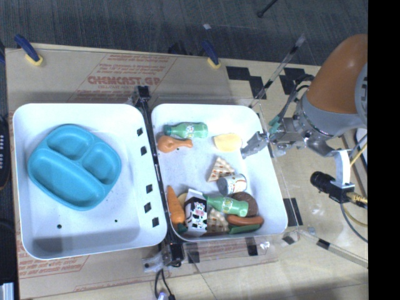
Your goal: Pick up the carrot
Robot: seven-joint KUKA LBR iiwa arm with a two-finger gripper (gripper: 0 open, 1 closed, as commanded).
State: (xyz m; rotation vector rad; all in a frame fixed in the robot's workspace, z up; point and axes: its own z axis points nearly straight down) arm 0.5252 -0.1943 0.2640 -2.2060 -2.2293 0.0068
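Orange and slim, the carrot (175, 206) lies at the lower left of the right bin (274, 186) against its left wall — beside a heap of toy food — while the pincer (255, 144) hovers at that bin's upper right rim, its opening impossible to tell.

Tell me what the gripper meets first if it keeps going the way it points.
The gripper points left over the right bin's edge. The yellow cheese wedge lies first in that line, though its height above it is unclear. The carrot sits far off, lower left.
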